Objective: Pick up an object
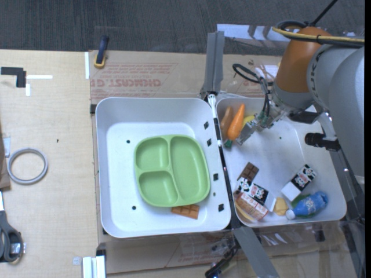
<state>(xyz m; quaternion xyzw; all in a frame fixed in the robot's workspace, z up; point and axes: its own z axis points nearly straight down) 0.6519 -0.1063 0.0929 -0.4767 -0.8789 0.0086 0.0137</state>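
The right bin holds an orange carrot at its far left corner, with a small yellow piece beside it. My gripper hangs low over that corner, just right of the carrot and angled toward the bin's left wall. Nothing shows held in it. Nearer the front lie a brown chocolate bar, black-and-white packets, a cow-print carton, a blue bottle and a bread-like item.
The left bin carries a green divided plate and a brown waffle piece at its front. A grey divider stands between the bins at the back. A tape roll lies on the bench at left.
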